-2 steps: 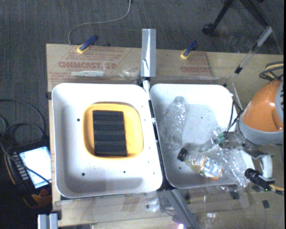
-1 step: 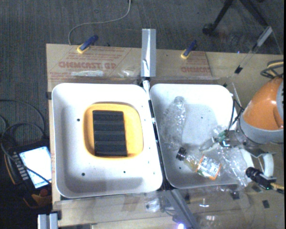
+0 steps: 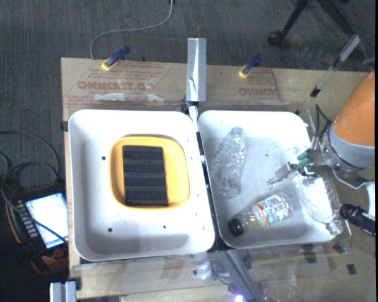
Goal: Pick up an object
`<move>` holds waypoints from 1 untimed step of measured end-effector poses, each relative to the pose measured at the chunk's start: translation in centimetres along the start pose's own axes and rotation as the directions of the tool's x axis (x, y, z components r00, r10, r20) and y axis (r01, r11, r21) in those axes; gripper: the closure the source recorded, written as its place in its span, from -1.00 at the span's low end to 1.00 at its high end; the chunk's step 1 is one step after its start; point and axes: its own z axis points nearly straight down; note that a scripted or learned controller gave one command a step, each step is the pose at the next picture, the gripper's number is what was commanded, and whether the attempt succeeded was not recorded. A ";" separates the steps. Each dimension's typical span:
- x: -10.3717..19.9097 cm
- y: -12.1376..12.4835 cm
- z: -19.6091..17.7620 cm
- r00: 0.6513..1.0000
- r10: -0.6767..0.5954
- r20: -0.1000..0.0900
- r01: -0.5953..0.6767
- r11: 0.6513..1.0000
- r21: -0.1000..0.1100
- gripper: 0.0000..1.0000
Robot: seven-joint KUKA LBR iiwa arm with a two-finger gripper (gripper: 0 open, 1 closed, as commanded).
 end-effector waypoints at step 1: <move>0.3 3.8 0.5 0.998 0.065 -0.001 -0.065 0.998 0.001 1.00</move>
